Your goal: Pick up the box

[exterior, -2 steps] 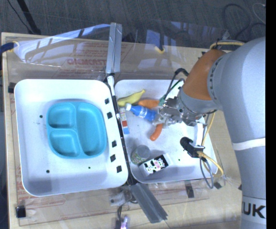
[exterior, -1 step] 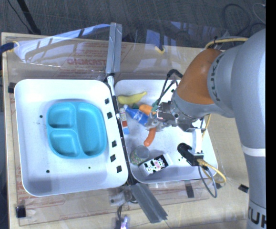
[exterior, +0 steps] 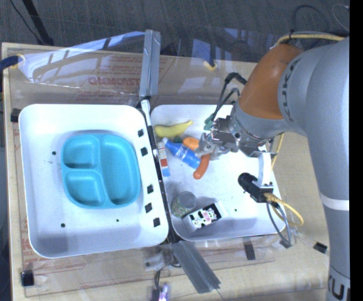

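Observation:
A small black and white patterned box (exterior: pixel 204 216) lies near the front edge of the right bin (exterior: pixel 244 221). My gripper (exterior: pixel 210 141) hangs over the middle of that bin, well behind the box and apart from it. It sits just above an orange carrot-like piece (exterior: pixel 201 167) and a blue bottle (exterior: pixel 182 152). The grey wrist with its orange band (exterior: pixel 270 86) comes in from the right and hides the bin's far right corner.
A yellow banana (exterior: pixel 173 129) lies at the back left of the right bin. A round clear jar (exterior: pixel 184 202) stands just left of the box. A thin red, white and blue item (exterior: pixel 163 162) lies along the dividing wall. The left bin (exterior: pixel 37 193) holds a blue compartment tray (exterior: pixel 101 170).

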`<state>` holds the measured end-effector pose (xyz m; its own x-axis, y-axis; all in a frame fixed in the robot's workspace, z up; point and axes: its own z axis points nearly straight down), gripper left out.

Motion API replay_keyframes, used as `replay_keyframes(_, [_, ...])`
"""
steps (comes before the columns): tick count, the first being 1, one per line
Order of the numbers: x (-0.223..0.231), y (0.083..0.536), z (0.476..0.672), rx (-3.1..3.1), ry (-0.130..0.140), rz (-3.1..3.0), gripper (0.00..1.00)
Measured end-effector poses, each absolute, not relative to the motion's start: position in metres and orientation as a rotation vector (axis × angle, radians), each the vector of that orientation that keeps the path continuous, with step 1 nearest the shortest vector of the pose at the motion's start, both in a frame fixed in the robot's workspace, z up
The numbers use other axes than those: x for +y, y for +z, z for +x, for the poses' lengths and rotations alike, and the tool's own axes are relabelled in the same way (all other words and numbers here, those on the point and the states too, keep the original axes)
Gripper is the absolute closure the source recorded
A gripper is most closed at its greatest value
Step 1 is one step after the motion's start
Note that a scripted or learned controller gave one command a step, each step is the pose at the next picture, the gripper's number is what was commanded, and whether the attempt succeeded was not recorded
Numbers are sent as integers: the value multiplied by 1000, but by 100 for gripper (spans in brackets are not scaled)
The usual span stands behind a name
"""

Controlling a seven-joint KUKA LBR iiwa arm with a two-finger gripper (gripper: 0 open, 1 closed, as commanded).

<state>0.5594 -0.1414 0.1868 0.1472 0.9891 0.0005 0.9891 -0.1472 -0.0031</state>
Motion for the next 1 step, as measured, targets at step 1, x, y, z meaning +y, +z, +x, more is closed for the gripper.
replay_keyframes(1, [-124,182,540,-2077,5,-2352,100])
